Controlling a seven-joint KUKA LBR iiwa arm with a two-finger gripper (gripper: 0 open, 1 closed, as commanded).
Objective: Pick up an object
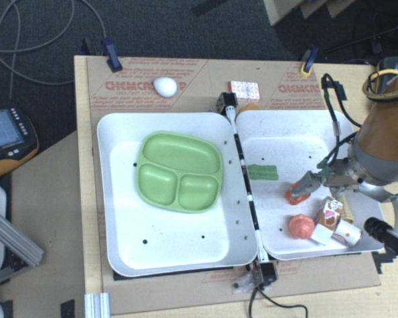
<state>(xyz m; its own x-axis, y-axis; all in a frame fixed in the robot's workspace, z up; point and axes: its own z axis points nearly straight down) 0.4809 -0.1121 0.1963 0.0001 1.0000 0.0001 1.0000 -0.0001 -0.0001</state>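
Gripper [313, 183] low in right bin [278, 134], touching orange-red object [297, 194]; finger opening, any hold: cannot tell. Risk: object slips aside, or nudges red ball [302, 226] and small carton [331, 212] nearby.

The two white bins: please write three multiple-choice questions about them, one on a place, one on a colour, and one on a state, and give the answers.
1. Where does the green divided plate lie?
A. in the left bin
B. in the right bin
C. on the cardboard behind the bins

2. What colour is the small flat block near the divider in the right bin?
A. blue
B. green
C. yellow

3. How does the divided plate lie?
A. face down
B. standing on its edge
C. face up, compartments open to the camera

Answers: 1 A, it sits in the middle of the left bin. 2 B, its surface is green like the plate. 3 C, its three hollows are visible from above.
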